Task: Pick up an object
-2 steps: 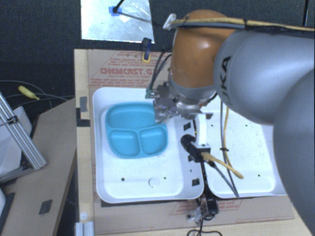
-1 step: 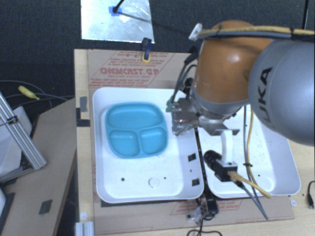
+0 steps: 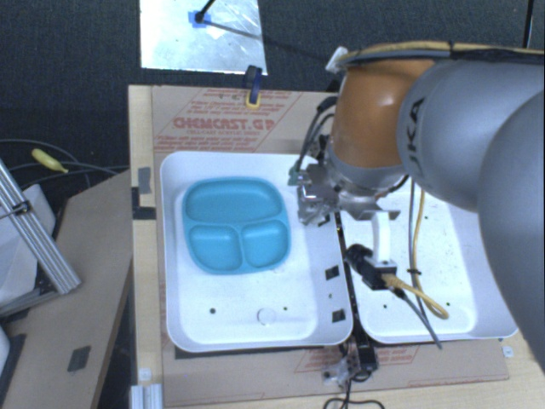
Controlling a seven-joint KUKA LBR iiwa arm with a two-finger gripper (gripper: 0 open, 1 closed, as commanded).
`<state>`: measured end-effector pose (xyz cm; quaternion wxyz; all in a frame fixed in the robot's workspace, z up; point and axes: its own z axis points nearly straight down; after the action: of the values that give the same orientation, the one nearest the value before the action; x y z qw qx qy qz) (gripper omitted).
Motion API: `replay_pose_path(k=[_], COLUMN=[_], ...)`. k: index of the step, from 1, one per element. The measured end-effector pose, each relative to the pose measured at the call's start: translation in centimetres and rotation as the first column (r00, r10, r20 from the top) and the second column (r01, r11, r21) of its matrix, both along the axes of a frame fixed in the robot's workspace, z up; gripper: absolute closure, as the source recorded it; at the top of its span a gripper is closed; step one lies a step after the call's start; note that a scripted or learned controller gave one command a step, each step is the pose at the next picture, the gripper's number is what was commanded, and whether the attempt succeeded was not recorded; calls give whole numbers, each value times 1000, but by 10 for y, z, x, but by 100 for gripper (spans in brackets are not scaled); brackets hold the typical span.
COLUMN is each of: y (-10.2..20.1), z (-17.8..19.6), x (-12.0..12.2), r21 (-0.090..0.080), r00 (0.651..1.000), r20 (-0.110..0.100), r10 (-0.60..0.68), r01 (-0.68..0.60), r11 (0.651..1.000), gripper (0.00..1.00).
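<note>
A: Where's the gripper (image 3: 313,196)?

B: Under the orange band (image 3: 375,109) of the grey arm (image 3: 477,118), hanging over the seam between the 2 bins, at the right edge of the left bin (image 3: 247,331). It's a cluster of metal parts and cables seen from above.

A: Spread or pressed together?

B: I cannot tell; the wrist hides the tips, and I see nothing pinched there.

A: And the object to pick up?

B: A blue tray (image 3: 236,225) with 3 compartments, 1 long across the top and 2 smaller below. It lies flat in the left bin, toward its upper half, just left of the gripper. Touching or apart, I can't say.

A: Anything else in that bin?

B: A small pale disc (image 3: 266,316) near the front wall, hard to make out.

A: The right bin (image 3: 464,313)?

B: Partly covered by the arm. A black fitting (image 3: 368,267) with a yellow cable (image 3: 417,292) hangs over it.

A: Beneath everything?

B: A cardboard sheet (image 3: 223,118) with red lettering.
</note>
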<state>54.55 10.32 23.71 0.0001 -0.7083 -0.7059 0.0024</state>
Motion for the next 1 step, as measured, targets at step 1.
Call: replay_pose_path(k=[1], y=[-16], z=[-56], x=[-52], r21=[2], r00=[1000], r20=[-5], r10=[2], r01=[-2], r11=[1000], gripper=[100])
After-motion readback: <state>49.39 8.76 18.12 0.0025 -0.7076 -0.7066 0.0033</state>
